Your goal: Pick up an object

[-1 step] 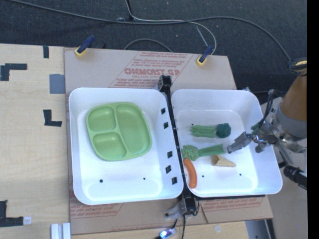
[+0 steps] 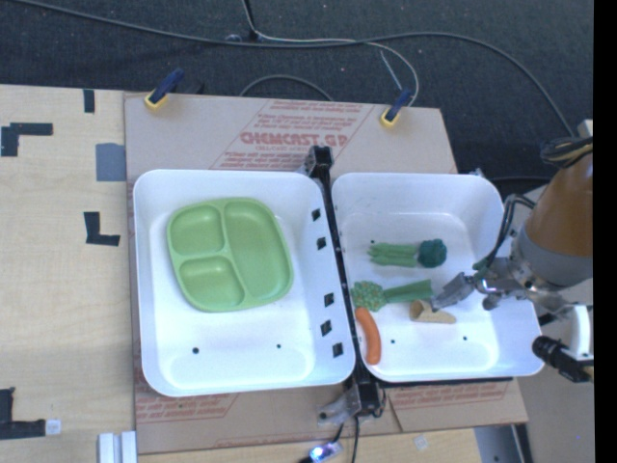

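1. Tan and small, a toy food piece [image 2: 431, 313] lay on the floor of the right bin [image 2: 415, 193], just beside the gripper [image 2: 451, 293].
2. It looked light and hard, maybe a bit slippery, so a pinch across its narrow middle seemed best.
3. The gripper hung low just above it; whether its jaws were spread or pressed together was too blurry to tell.
4. Close by lay a green broccoli stalk [image 2: 390, 293], another broccoli with a dark head [image 2: 410, 253], and an orange carrot [image 2: 369, 335].
5. A green divided plate [image 2: 229, 254] sat in the left bin [image 2: 154, 287].
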Robot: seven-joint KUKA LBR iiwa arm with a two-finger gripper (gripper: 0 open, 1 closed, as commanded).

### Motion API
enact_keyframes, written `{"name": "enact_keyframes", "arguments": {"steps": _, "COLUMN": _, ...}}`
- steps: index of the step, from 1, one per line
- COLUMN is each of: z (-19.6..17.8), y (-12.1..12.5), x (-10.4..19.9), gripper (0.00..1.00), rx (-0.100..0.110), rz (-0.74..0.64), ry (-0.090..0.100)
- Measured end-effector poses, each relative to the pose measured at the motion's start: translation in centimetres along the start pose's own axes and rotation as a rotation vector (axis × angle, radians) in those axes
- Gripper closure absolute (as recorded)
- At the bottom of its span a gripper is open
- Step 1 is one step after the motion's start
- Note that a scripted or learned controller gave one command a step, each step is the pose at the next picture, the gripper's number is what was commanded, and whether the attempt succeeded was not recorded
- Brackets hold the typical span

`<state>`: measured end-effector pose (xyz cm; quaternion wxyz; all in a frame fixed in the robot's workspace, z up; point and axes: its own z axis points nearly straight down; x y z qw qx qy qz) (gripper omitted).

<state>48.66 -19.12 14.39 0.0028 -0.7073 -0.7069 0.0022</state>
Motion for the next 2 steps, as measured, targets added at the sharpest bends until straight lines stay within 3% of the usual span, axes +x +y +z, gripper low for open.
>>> {"name": "enact_keyframes", "arguments": {"steps": 1, "z": 5.3, "y": -0.1, "x": 0.1, "gripper": 0.00, "rx": -0.001, "rz": -0.001, "ry": 0.001}}
{"name": "enact_keyframes", "arguments": {"steps": 2, "z": 4.1, "y": 0.0, "x": 0.2, "gripper": 1.00, "rx": -0.004, "rz": -0.003, "ry": 0.000}}
